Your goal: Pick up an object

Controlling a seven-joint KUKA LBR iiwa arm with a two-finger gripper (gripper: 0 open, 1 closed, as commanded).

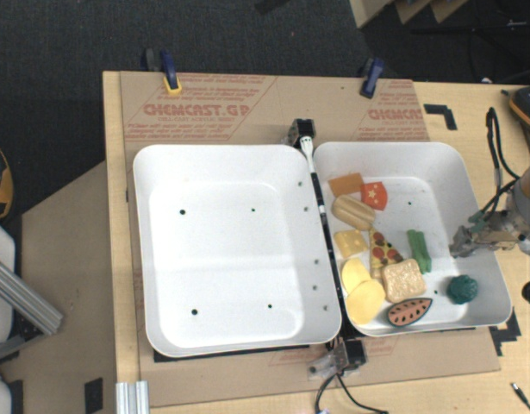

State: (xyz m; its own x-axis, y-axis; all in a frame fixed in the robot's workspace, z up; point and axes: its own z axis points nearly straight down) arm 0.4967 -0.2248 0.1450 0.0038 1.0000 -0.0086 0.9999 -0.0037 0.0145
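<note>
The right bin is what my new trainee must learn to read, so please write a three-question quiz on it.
1. True or false: the watermelon slice lies at the right bin's near edge.
2. Which item sits closest to the end effector? A) green stick B) orange block C) bread roll
3. Fill in: the dark green round piece lies to the ___ of the watermelon slice.

Key: 1 true; 2 A; 3 right
</note>
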